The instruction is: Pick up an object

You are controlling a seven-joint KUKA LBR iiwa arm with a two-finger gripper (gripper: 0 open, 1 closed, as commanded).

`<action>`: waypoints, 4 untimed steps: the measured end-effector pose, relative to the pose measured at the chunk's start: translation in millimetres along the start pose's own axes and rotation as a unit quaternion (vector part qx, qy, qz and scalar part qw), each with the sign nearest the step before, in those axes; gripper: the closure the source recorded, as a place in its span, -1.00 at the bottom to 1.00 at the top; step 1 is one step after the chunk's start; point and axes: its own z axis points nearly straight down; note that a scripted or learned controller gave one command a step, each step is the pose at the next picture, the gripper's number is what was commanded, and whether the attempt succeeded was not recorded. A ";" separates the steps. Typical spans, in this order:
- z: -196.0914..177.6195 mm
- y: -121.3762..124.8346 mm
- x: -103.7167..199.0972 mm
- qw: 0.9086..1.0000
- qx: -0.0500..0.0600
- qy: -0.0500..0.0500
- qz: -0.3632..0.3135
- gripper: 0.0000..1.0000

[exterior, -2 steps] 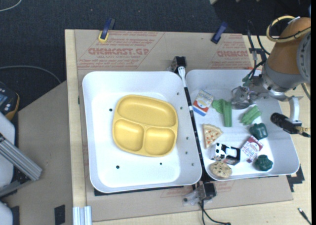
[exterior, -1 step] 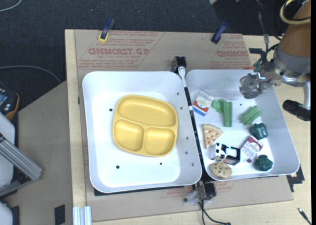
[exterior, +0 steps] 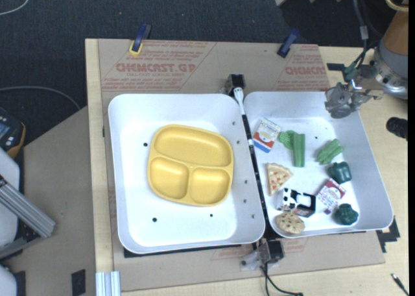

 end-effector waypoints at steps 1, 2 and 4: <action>-11.7 -16.3 48.1 1.000 0.004 0.003 -0.002 1.00; -18.8 -28.5 95.1 1.000 0.005 0.003 -0.001 1.00; -11.0 -66.4 191.3 1.000 0.006 0.003 -0.002 1.00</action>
